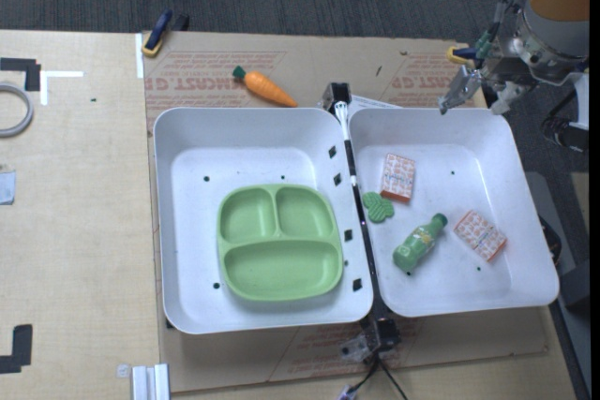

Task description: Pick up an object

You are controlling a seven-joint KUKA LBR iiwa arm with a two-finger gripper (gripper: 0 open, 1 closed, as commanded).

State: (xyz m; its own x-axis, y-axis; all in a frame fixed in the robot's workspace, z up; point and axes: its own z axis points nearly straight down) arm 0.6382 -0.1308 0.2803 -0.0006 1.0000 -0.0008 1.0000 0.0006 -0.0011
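While the arm hangs over the far right corner of the right bin (525, 192), nothing has yet been lifted, so the task looks to be at its very start. The gripper (473, 94) sits just above that bin's far rim, high over the bin floor, and its jaws appear slightly spread with nothing between them, though at this size I cannot be fully sure of the gap.

All the candidate things lie on the floor of the right bin. A green bottle (418, 244) lies tilted on its side near the middle, toward the near edge. A small green leaf-shaped piece (379, 207) rests close to the bin's left wall, just beside the bottle's upper end. One pink patterned packet (397, 177) lies near the leaf piece, toward the far side, and a second pink packet (480, 235) lies to the right of the bottle, apart from it.

The left bin (178, 201) holds a green divided plate (279, 243). A toy carrot (266, 86) lies on the cardboard beyond the left bin's far edge, outside both bins.

What remains, as I judge it, is everything: choosing one thing, coming down onto it, closing on it and raising it. The nearest piece to the gripper is the first pink packet, yet it lies flat, which may make it hard to pinch.
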